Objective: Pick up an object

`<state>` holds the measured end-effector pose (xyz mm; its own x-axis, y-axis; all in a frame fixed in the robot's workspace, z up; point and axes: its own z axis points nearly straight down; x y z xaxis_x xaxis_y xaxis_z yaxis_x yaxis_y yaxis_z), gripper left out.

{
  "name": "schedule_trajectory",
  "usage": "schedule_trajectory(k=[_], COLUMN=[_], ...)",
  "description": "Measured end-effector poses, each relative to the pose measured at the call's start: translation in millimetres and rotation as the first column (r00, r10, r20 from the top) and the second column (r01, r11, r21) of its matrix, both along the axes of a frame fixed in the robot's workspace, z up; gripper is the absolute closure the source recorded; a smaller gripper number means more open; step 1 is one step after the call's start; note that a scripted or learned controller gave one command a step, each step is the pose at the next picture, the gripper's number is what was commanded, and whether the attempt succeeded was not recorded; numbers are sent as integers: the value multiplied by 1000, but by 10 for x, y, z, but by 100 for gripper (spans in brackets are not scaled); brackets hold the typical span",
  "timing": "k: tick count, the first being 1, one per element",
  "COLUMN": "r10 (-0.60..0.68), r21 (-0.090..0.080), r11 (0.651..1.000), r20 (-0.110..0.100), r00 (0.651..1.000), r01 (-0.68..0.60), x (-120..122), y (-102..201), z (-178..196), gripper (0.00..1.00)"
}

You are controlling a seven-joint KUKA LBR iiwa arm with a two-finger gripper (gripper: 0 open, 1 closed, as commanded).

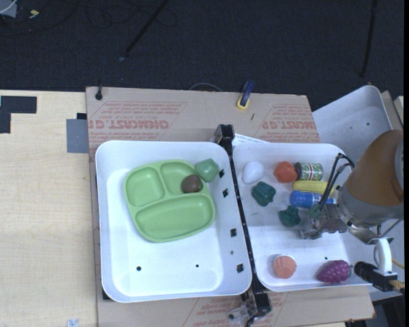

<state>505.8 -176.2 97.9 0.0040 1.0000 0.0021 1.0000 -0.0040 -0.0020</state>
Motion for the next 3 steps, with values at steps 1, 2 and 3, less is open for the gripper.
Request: schedule_trajectory(k=[1,2,3], r10=[-3,1,4], r21=[-2,-2,-3], r11=[1000,1000,1000], r20=[3,4,5], r00=[1000,1000,1000], r01=[3,-1,-4], x=[-46,-70,-61], y=[-26,-64,-72], z=[432,860,1323], gripper=[100,100,100])
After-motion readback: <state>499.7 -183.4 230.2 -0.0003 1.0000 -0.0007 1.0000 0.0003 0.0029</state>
